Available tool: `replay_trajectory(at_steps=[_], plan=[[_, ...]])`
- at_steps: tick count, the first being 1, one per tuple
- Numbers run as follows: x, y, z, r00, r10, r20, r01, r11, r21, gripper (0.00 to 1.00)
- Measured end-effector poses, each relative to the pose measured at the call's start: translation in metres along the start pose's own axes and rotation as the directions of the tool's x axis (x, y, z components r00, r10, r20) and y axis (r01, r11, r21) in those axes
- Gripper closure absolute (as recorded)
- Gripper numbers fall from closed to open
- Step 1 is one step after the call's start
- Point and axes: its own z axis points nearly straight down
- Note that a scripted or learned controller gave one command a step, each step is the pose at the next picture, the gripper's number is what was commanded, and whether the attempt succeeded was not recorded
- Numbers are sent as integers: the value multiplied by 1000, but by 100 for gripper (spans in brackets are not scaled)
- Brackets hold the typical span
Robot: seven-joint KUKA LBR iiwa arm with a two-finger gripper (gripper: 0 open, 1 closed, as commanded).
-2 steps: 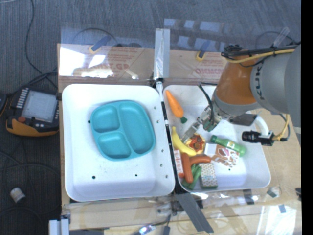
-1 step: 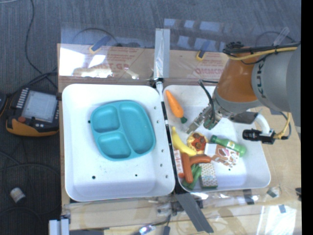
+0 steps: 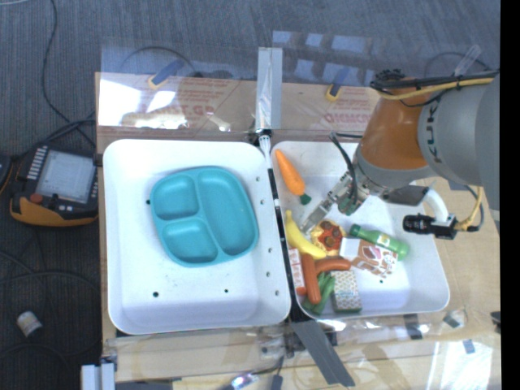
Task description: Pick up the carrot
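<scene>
Nearest, along the front of the right bin (image 3: 431, 299): one patterned box (image 3: 346, 292), just beside one green vegetable (image 3: 325, 286) and one orange-red sausage (image 3: 331, 265). A little further in, one red-and-white packet (image 3: 375, 257) with one green bottle (image 3: 379, 240) lying across its far edge. Left of these, one yellow banana (image 3: 296, 239) along the bin's left wall, and one red, speckled piece (image 3: 329, 236) just beside it.

To the left, in the left bin (image 3: 130, 299), one teal plate (image 3: 203, 215) with three compartments. Two white bins in all, side by side on the worktop (image 3: 475, 242).

Above the red piece and the banana, one hand (image 3: 316, 216), angled down and leftward from the grey arm (image 3: 463, 140) with its orange band, reaching in from the right. Hard to tell how wide the hand stands; nothing visibly held in it.

Further back, one carrot (image 3: 289, 173), in the far-left corner of the right bin, lying free on the bin floor at a slant, close to the wall shared with the left bin, its green end toward the banana. Near the hand yet apart from it, up and to the left.

Beyond the bins, one strip of brown cardboard (image 3: 195, 104). Off on the carpet at left, one handheld pendant (image 3: 53, 187) with a screen.
</scene>
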Motion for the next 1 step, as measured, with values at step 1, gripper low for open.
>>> replay_trajectory(at_steps=[1], plan=[[-40,33,12,993,117,-3,-117,993,7,0]])
